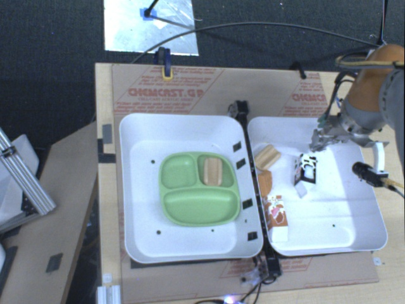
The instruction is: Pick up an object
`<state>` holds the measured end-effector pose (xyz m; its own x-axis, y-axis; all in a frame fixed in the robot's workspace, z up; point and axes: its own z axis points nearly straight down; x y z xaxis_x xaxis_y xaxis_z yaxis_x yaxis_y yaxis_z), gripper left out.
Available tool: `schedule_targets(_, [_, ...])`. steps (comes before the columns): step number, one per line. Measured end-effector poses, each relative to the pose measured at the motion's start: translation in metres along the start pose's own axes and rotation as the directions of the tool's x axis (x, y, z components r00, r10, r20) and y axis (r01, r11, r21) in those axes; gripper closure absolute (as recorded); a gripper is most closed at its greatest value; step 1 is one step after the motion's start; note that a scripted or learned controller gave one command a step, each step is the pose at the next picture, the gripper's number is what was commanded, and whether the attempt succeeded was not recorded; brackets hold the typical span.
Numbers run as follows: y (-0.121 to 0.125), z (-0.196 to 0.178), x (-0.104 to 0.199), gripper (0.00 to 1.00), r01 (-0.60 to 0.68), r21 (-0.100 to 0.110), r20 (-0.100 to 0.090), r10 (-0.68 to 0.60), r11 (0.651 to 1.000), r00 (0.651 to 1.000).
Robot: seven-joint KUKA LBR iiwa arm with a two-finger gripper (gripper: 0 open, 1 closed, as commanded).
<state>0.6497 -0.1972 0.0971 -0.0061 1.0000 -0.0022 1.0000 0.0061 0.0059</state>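
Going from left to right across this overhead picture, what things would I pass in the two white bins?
Green tray → tan block on the tray → tan roll → black-and-white packet → claw on the arm.

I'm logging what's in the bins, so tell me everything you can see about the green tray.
The green tray looks like smooth light-green plastic, squarish with rounded corners, split into three compartments: two small ones at the far side and one wide one at the near side. It lies flat near the middle of the left bin, resting on the floor. A tan block sits in the far right compartment.
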Motion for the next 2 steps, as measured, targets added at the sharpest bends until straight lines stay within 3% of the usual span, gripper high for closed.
schedule_targets(2, [0.011, -0.124, 0.012, 1.00, 0.001, -0.001, 0.000, -0.001, 1.000, 1.000])
